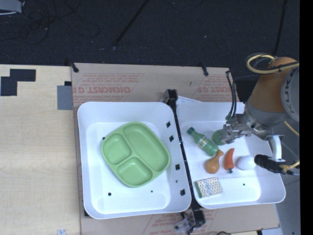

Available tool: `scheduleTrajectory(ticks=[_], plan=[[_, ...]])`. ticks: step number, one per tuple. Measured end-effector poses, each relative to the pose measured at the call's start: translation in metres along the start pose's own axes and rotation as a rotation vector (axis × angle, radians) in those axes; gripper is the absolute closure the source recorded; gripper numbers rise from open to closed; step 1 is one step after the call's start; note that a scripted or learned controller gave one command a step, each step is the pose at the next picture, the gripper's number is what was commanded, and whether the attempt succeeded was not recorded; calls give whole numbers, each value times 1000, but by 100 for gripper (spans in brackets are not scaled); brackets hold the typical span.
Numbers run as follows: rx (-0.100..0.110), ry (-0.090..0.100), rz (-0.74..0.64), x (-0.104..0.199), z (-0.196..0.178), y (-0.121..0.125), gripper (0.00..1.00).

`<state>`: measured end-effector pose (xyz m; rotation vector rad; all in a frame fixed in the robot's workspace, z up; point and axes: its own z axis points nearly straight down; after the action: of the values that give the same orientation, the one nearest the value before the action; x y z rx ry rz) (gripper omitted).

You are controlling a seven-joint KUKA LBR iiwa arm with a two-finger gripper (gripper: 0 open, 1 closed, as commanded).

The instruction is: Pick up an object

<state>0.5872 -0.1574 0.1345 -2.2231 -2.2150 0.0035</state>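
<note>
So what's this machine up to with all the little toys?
A grey-and-orange robot arm is reaching in from the right over the right bin, trying to pick something up. Its gripper is low, just by a small dark green object and close to a green bottle. Nearby lie a tan drumstick-like toy, an orange pepper-like piece, a white egg and a patterned little pack. The left bin holds a green divided plate. Nothing looks lifted yet.
</note>
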Motion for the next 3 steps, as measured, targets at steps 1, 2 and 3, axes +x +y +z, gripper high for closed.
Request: scheduleTrajectory(ticks=[1,2,3], plan=[[-7,-1,-5,1,-46,8,100],[-8,-2,-5,-3,-109,5,100],[-8,-2,-6,-4,-162,5,100]])
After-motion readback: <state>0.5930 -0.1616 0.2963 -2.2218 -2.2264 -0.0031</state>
